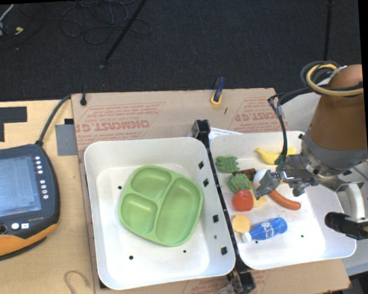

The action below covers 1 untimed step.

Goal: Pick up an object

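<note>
My gripper (266,186) hangs over the middle of the right bin (329,243), reaching in from the right. Just left of it and below lie a red tomato (242,201) and a green leafy piece (239,183). A red sausage (284,200) lies right beside the gripper's tip, partly under it. A yellow banana (269,155) sits towards the bin's back. A second green piece (226,164) lies at the back left. A blue bottle (267,228) lies on its side near the front, next to a small yellow piece (240,223). I see nothing held.
The left bin (109,243) holds a green divided plate (161,204). A black divider rail (216,197) runs between the bins. A control pendant (17,192) lies at the far left of the bench. The arm's body (336,126) overhangs the right bin's far right side.
</note>
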Each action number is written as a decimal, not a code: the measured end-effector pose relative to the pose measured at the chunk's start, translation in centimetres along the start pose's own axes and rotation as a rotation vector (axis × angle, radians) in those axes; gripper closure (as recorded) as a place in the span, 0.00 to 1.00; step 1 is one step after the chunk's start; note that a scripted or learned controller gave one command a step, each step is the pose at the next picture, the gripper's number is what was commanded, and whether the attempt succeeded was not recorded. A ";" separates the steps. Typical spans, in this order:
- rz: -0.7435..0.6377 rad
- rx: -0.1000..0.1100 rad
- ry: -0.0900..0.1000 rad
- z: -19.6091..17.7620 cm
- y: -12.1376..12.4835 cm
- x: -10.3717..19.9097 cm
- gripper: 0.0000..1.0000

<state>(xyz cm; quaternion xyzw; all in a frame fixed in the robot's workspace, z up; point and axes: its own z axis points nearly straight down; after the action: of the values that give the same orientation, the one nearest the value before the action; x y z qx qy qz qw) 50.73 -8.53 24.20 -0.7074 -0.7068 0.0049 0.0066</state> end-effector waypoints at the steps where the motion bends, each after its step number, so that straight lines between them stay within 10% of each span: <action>1: -0.002 -0.012 -0.001 -0.6 0.2 0.0 0.00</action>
<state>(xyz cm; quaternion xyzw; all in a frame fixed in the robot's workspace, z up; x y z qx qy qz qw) 50.94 -8.56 24.79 -0.7069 -0.7074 0.0012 0.0022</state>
